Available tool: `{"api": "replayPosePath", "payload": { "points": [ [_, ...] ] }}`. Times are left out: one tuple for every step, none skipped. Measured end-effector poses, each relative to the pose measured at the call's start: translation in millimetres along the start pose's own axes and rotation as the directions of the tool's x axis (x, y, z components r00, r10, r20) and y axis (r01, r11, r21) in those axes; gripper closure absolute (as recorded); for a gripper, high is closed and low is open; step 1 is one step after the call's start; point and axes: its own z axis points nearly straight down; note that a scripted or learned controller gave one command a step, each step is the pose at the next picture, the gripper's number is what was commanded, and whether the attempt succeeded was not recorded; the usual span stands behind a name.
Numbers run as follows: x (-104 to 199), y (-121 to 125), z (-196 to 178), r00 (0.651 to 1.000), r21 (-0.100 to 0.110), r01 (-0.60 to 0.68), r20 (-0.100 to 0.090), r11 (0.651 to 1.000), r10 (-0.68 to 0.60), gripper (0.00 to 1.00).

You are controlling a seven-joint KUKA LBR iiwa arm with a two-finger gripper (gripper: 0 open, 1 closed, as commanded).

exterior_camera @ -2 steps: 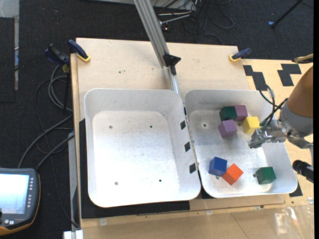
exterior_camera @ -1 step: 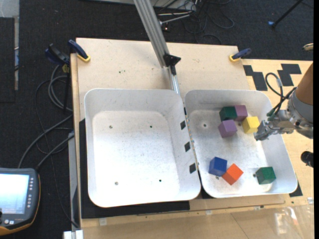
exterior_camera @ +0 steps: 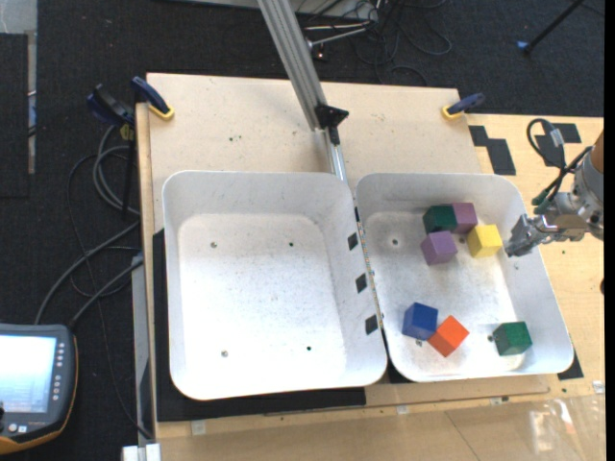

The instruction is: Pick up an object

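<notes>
The right bin point(exterior_camera: 538, 286) holds several small blocks. A dark green block point(exterior_camera: 440, 218), a mauve block point(exterior_camera: 464, 215), a purple block point(exterior_camera: 439, 247) and a yellow block point(exterior_camera: 483, 240) cluster in its far half. A blue block point(exterior_camera: 419, 321) touches an orange block point(exterior_camera: 448, 336) near the front, and a green block point(exterior_camera: 512, 338) lies at the front right. My gripper point(exterior_camera: 520, 237) sits over the bin's right rim, just right of the yellow block, with nothing seen between its fingers.
The left bin point(exterior_camera: 192, 209) stands beside the right one. A slanted metal pole point(exterior_camera: 293, 51) crosses the back of the bench and ends between the bins. Clamps sit at the bench's far corners, and cables and a pendant lie on the floor to the left.
</notes>
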Motion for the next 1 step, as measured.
{"api": "replayPosePath", "payload": {
  "points": [
    [52.9, 25.0, -7.8, 1.000, 0.004, 0.005, -0.004, 1.000, -0.005, 1.00]
  ]
}}
